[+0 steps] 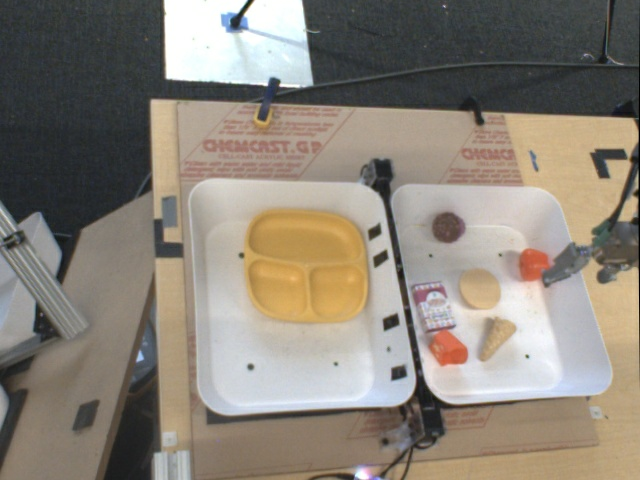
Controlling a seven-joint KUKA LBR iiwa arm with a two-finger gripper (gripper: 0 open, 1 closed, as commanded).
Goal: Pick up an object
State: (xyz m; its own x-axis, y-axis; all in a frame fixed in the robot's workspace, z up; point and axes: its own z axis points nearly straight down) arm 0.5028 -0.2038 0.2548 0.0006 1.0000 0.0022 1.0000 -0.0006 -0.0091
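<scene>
The right bin (570,368) holds several small objects: a dark round patty (448,227), a beige disc (479,289), an orange-red piece (533,263), a small red and white box (433,306), another orange-red piece (449,348) and a tan cone (497,338). My gripper (562,268) reaches in from the right edge, over the right side of this bin. Its tip is just right of the upper orange-red piece, close to it, and I cannot tell whether they touch. Nothing is visibly held.
The left bin (220,368) holds a yellow divided plate (305,266). Black clips (385,258) run along the seam between the bins. A cable (420,68) crosses the dark floor behind the bench, and a white sheet (238,28) lies at the back left.
</scene>
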